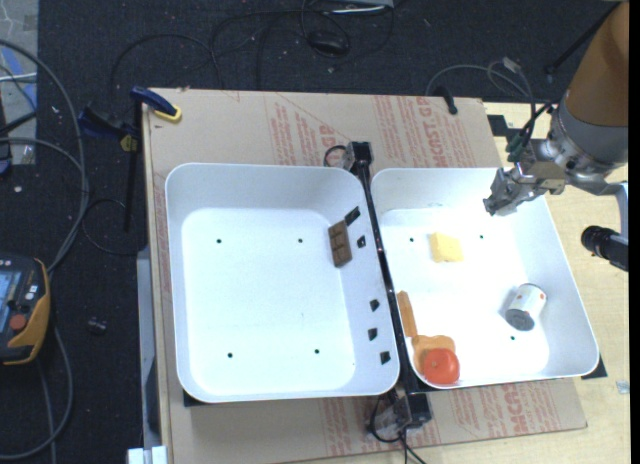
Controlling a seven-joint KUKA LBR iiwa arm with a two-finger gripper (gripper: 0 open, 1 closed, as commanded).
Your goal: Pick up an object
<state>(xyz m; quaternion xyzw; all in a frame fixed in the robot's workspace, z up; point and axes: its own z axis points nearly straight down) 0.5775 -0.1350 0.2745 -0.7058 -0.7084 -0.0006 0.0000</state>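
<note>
The grey arm [600, 82] is reaching in from the right, its gripper [503, 199] pointing down and leftward, nothing visible between it.

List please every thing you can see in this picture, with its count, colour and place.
bins: 2, white, side by side on the bench
brown bar: 1, brown, left bin, near its right wall
yellow block: 1, yellow, right bin, upper middle
cylinder: 1, white and grey, right bin, right side, lying down
orange brush: 1, orange, right bin, along its left wall
red ball: 1, red, right bin, lower left corner
gripper: 1, grey, above the right bin's upper right part
</note>
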